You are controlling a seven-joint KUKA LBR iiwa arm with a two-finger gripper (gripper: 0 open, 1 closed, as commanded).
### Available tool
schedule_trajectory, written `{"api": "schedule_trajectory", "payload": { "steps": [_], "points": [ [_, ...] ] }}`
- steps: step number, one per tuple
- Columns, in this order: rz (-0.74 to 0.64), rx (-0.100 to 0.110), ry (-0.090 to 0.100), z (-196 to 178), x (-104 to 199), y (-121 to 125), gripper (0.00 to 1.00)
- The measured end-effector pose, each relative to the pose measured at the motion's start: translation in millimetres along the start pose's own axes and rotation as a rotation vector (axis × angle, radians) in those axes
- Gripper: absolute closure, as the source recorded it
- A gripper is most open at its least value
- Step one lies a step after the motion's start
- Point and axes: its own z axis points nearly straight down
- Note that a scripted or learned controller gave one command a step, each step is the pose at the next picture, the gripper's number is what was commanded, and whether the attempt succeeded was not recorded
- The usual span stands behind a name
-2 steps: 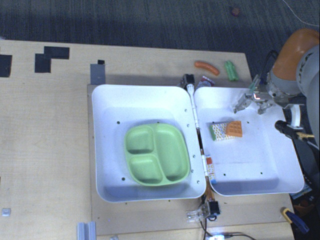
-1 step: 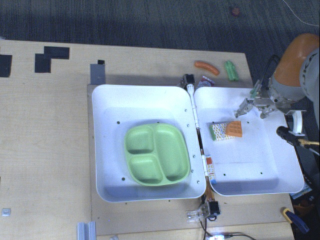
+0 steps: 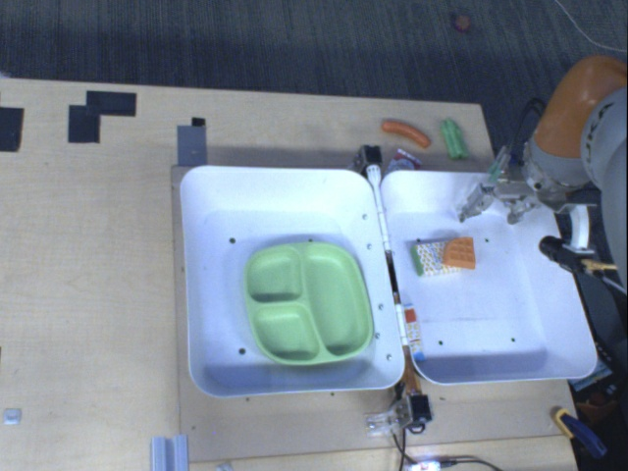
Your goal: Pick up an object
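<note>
A small flat object (image 3: 444,256), orange on one half and speckled white-green on the other, lies in the right bin (image 3: 510,337) near its left wall. My gripper (image 3: 494,211) hovers over the bin's far right part, up and to the right of that object and apart from it. Its two fingers (image 3: 472,208) are spread open with nothing between them. A light green divided plate (image 3: 306,300) rests in the middle of the left bin (image 3: 211,224).
An orange sausage-shaped toy (image 3: 405,132) and a green toy (image 3: 452,137) lie on the bench beyond the bins. The grey arm with its orange band (image 3: 579,101) comes in over the right bin's right edge. Cables and a clamp (image 3: 407,415) sit by the front edge.
</note>
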Motion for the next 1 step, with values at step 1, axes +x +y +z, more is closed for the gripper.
{"api": "schedule_trajectory", "payload": {
  "steps": [1],
  "points": [
    [-0.001,-0.005,-0.004,1.5,39.8,-15.0,0.00]
  ]
}}
